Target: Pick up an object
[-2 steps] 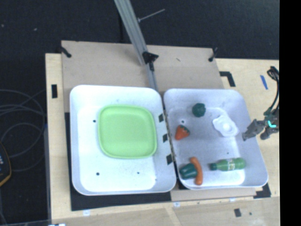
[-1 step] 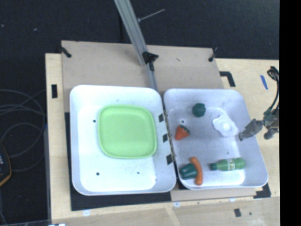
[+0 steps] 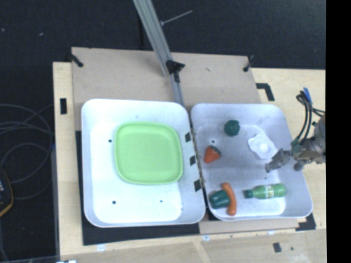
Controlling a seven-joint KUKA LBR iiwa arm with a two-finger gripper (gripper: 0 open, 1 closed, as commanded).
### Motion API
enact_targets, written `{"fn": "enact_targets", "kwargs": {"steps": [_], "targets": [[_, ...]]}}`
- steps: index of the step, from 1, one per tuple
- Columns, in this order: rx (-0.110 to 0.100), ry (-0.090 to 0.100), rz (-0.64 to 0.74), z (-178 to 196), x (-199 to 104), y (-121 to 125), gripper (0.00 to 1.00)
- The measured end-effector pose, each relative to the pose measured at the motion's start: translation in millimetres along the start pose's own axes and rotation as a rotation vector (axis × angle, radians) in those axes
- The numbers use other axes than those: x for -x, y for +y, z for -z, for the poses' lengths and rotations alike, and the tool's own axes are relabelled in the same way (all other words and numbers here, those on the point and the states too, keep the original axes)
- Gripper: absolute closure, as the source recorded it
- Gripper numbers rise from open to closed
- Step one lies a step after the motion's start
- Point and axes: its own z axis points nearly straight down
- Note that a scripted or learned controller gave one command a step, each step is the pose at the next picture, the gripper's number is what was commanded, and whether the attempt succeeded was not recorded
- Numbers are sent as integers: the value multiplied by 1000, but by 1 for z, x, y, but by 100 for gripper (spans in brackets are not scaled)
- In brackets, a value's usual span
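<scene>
1. While the gripper (image 3: 275,162) hangs at the 3 o'clock edge of the right bin (image 3: 274,114), nothing is seen between its fingers, so I judge the step is the approach, before any grasp.
2. If the fingers are apart or together, I cannot tell; they are too small and blurred.
3. Candidates for picking all lie in the right bin: a white crumpled object (image 3: 260,144) just beside the gripper, toward 10 o'clock from it; a green bottle (image 3: 266,191) lying on its side toward 6 o'clock; a dark green ball (image 3: 232,127) near 12 o'clock of the bin; a red-orange piece (image 3: 211,154) at 9 o'clock; an orange carrot-like thing (image 3: 230,199) touching a dark green piece (image 3: 218,199) at 7 o'clock.
4. The left bin (image 3: 98,147) holds a light green plate (image 3: 148,153), well apart from the gripper.
5. The next move probably calls for choosing the nearest object, the white one or the bottle, placing the gripper over its middle, then descending and closing.
</scene>
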Motion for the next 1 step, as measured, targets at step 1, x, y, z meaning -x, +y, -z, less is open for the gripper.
{"fn": "enact_targets", "kwargs": {"steps": [1], "targets": [[1, 0, 0, -44, -6, 1, 0]]}}
